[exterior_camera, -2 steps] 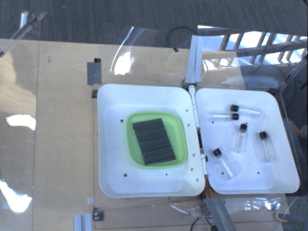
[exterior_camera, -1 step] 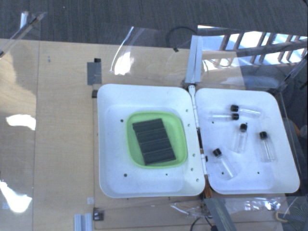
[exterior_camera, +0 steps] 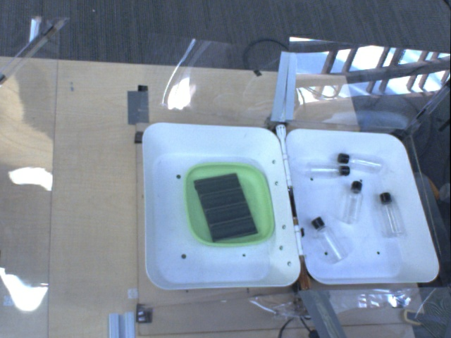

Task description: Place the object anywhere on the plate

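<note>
- Camera view: you see the left shallow white bin (exterior_camera: 158, 259) holding a square lime-green plastic plate (exterior_camera: 264, 196), and a dark grey ribbed rectangular block (exterior_camera: 225, 207) lies at the plate's centre.
- In the right shallow white bin (exterior_camera: 416, 259), five clear glass vials with black caps (exterior_camera: 350, 201) lie scattered, toward 3 o'clock of the plate.
- The gripper's state you cannot tell.
</note>
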`<control>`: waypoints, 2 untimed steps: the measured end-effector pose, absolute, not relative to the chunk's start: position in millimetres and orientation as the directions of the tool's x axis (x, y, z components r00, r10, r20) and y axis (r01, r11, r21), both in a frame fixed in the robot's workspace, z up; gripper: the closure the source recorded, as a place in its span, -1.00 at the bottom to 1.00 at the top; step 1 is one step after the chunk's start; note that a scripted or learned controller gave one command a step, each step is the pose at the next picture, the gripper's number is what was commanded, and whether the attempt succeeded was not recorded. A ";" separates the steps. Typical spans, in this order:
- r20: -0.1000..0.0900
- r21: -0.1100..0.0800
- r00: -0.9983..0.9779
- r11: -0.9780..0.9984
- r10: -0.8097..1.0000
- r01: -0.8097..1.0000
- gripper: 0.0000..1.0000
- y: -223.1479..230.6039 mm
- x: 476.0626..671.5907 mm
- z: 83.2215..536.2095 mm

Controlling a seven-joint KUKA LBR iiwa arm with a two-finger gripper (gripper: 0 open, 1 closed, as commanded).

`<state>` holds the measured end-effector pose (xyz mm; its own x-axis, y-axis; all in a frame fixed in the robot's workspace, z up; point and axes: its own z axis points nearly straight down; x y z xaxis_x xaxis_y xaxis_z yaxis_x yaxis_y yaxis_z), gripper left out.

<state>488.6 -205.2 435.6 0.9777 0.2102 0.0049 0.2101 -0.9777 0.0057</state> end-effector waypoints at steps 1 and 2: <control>0.005 0.006 0.978 -0.978 0.210 0.210 -1.00 -205.2 488.6 435.6; 0.005 0.006 0.978 -0.978 0.210 0.210 -1.00 -205.2 488.6 435.7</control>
